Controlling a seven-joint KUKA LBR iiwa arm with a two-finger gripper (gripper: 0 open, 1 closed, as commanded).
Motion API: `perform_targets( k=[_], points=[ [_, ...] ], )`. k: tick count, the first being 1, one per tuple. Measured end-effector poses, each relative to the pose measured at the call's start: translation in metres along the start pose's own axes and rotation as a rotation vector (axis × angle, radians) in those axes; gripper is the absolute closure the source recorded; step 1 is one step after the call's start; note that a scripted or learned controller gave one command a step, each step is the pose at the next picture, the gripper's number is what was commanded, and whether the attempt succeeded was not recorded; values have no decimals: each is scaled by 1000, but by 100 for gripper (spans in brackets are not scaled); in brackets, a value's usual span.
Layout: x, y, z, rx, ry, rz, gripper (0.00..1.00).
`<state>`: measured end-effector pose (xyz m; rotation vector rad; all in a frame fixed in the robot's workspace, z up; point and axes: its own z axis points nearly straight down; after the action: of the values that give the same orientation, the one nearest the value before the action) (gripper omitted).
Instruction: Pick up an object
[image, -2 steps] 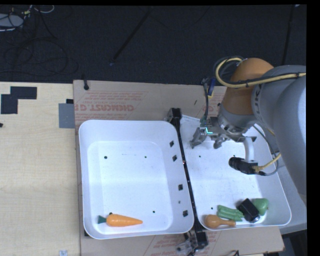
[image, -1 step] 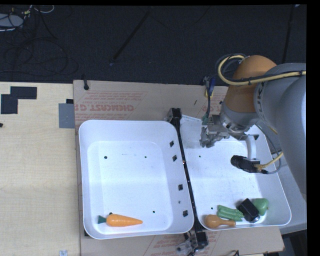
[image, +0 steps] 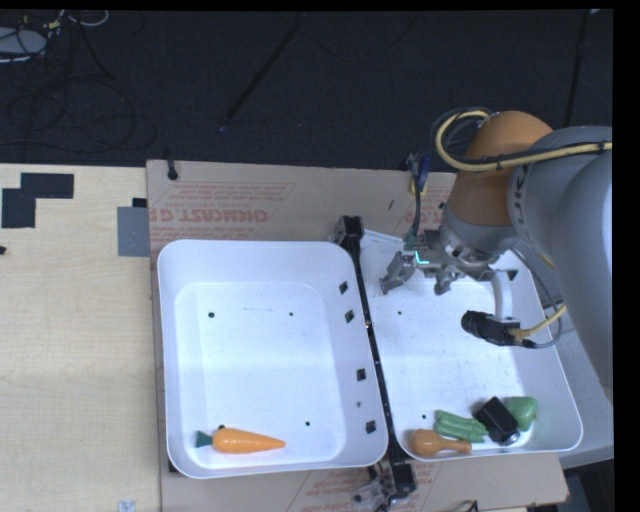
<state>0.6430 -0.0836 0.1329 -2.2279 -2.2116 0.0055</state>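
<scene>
My gripper (image: 415, 281) hangs over the far left part of the right bin (image: 566, 392), near the divider. It is open and nothing sits between its fingers. An orange carrot (image: 248, 440) lies at the front left of the left bin (image: 178, 300). In the right bin's front corner lie a tan pear-shaped piece (image: 437, 444), a green pod (image: 459, 426), a black block (image: 497, 419) and a light green piece (image: 522, 408), packed close together. All of them are well in front of the gripper.
The grey arm and its orange band (image: 500, 165) cover the far right of the right bin. A black cable fitting (image: 489, 326) juts out below the wrist. A black divider (image: 365, 335) runs between the bins. Cardboard lies under both.
</scene>
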Motion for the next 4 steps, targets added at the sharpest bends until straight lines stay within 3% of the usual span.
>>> perform_targets(
  k=[1, 2, 3, 4],
  points=[
    [-2, 0, -10, 0, 0, 3, 100],
    [-2, 0, -9, 0, 0, 3, 0],
    [-3, 0, -19, -1, -1, 6, 100],
    [-4, 0, -19, 0, -1, 6, 0]
  ],
)
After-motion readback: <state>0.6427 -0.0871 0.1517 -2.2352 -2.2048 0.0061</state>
